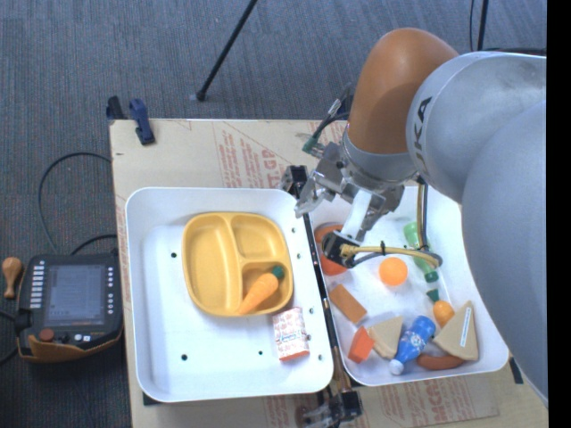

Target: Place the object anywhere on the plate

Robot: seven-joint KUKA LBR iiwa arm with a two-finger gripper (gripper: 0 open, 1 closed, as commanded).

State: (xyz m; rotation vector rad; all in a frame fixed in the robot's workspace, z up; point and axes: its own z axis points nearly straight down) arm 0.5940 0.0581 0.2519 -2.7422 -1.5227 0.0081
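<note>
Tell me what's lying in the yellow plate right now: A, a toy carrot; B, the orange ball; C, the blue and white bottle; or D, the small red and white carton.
A: the toy carrot lies in a compartment of the yellow plate, while the carton sits on the bin floor beside it.

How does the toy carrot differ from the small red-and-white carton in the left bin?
The orange toy carrot with a green tip is tapered and lies inside the yellow divided plate, in its lower right compartment. The small red-and-white carton is boxy and lies on the bin floor, just off the plate's lower right corner. Both lie in the left white bin.
</note>
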